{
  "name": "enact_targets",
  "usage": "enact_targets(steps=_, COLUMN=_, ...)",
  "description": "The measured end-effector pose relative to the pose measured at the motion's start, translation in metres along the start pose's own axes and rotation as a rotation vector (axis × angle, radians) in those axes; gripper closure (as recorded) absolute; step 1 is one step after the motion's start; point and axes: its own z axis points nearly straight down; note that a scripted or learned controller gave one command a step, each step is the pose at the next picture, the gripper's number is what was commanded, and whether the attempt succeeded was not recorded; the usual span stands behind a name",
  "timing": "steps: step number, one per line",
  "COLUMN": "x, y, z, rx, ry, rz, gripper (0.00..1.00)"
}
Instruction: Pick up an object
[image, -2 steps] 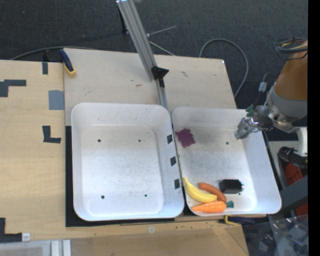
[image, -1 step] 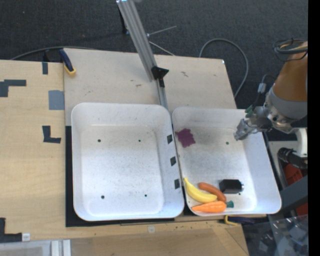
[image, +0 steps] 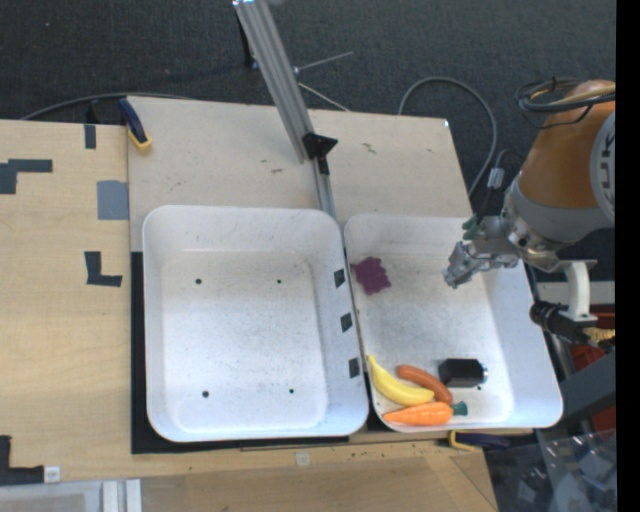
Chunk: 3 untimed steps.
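Note:
My gripper (image: 458, 272) hangs over the right bin (image: 520, 330), near its upper right part. A purple grape bunch (image: 372, 275) lies in that bin to the gripper's left. Along the bin's front edge lie a yellow banana (image: 396, 386), two orange carrots (image: 424, 379) (image: 420, 414) and a small black block (image: 462, 372). Nothing shows between the gripper's fingers.
The left bin (image: 160, 300) stands beside the right one. A grey metal pole (image: 285, 85) slants down from the top to the gap between the bins. A cable (image: 440, 90) loops on the floor behind the bench.

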Motion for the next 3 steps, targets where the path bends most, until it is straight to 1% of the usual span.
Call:
enact_targets(steps=1, x=0.047, y=-0.011, z=0.010, rx=0.003, ry=0.000, rz=0.001, gripper=1.00)
enact_targets(steps=2, x=0.093, y=-0.020, z=0.001, rx=0.002, ry=0.001, rz=-0.001, gripper=1.00)
enact_targets(steps=3, x=0.146, y=-0.029, z=-0.008, rx=0.001, ry=0.001, rz=-0.002, gripper=1.00)
